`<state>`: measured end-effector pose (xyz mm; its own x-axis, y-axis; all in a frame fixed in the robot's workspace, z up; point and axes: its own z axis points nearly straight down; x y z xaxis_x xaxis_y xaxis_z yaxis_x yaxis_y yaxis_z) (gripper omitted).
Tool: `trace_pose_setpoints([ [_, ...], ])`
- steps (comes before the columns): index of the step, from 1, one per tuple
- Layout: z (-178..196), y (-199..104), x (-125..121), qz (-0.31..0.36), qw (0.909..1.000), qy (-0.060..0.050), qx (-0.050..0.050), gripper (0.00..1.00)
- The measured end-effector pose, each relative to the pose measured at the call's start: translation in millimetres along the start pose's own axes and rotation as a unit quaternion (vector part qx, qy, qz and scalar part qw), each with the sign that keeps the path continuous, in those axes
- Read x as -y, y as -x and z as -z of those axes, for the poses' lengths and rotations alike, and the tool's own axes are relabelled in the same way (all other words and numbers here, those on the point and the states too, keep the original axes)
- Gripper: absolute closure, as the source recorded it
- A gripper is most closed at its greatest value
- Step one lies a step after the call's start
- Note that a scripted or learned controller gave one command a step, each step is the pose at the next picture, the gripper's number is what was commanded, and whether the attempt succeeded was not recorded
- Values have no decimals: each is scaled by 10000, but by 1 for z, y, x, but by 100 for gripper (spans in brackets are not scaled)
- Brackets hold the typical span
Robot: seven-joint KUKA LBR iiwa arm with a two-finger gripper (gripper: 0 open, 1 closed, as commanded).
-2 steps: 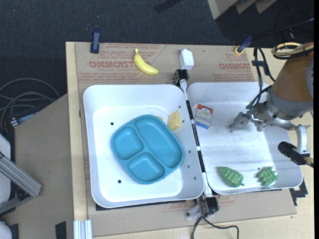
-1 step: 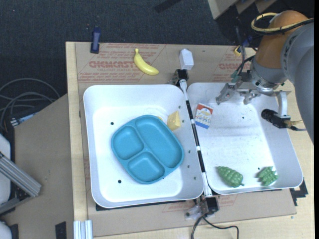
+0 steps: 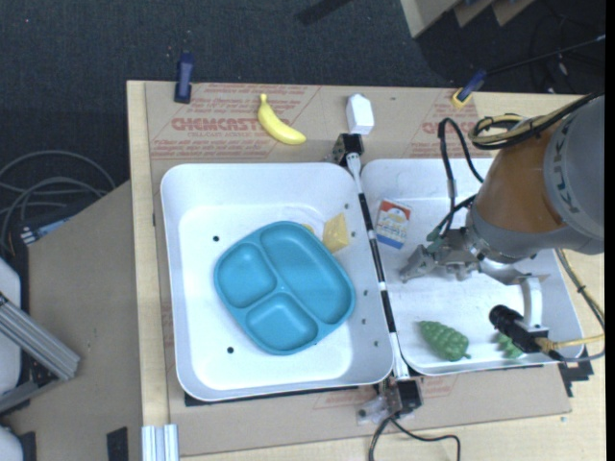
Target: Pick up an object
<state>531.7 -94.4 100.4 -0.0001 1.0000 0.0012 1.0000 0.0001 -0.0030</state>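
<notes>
Green knobbly toy [image 3: 442, 340]: lies nearest the viewer, on the floor of the right bin [image 3: 423, 185], close to its front wall and clear of other things.
Small green piece [image 3: 509, 348]: sits by the same front wall, to the right of the toy; it is partly hidden by the arm, so its shape cannot be told.
Pincer [image 3: 415, 263]: hangs low over the middle of the right bin, aimed toward the divide between the bins. Whether it is open or closed cannot be told from this slant.
Small carton [image 3: 392, 223]: white with red and blue print, lying flat at the left rear of the right bin, near the pincer; contact cannot be confirmed.
Likely target: the carton, judged by nearness; the green toy is the alternative.
Left bin [image 3: 183, 200]: holds a blue divided plate [image 3: 282, 286], with a yellow wedge [image 3: 335, 232] against the plate's rear right rim.
Counter [image 3: 221, 123]: carries a banana [image 3: 280, 123] and a white block [image 3: 359, 113] behind the bins.
Risk, carton: it lies flat and close to the side wall, so a closing pincer may skate over it or shove it against the wall.
Risk, toy: its rounded, bumpy surface may squirt out of an off-centre grip.
Risk, placement: a descent onto the bare floor between carton and toy would close on nothing.
</notes>
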Motion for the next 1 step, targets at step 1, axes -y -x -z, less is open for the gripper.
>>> trace_pose_setpoints([
  [1,-15,64,-67,-4,10000,16,11,0],
])
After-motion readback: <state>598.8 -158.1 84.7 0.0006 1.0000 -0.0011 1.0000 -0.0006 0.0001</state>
